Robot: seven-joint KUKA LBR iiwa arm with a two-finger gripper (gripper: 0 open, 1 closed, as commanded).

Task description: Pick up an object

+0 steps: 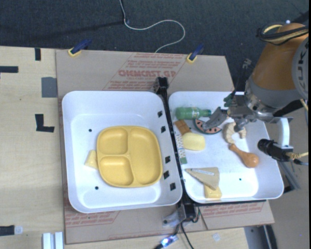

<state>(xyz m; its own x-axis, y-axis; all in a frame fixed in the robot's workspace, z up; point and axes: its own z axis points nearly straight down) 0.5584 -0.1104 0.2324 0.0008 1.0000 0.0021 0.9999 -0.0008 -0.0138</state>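
Two white bins side by side on a counter, arm reaching in from 3 o'clock.

Nearest, at 6 o'clock in the right bin: tan wedge-shaped pieces. Above them, a pale yellow lump, with a brown drumstick-shaped toy at 3 o'clock of it. In the left bin: a yellow divided plate, a yellow scrap just beside its 9 o'clock edge. Farther back in the right bin: a green bottle lying flat, a dark round object near it. Tool low over that far area, beside a pale object; fingers apart or together, cannot tell. Nothing seen gripped.
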